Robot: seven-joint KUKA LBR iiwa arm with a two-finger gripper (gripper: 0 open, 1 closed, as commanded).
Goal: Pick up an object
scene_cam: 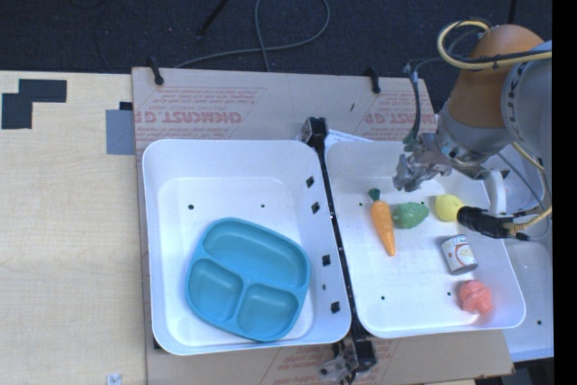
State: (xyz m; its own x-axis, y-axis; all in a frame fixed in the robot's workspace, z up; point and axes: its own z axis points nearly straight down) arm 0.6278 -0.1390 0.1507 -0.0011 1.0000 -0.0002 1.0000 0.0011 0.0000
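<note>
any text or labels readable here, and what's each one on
Red print on the cardboard sheet behind the left bin: looks mirrored or upside down, roughly "CHEMCOST", not surely readable.
More red print on the cardboard behind the right bin: too partial to read.
Label on the small can: too small and blurred.

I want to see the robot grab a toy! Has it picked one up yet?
Not yet. Nothing looks done: the carrot, green toy, lemon, small can and pink toy all lie in the right bin. Right now the pincer hovers just above the green toy. Left to do: go down, grab one toy and lift it.
</note>
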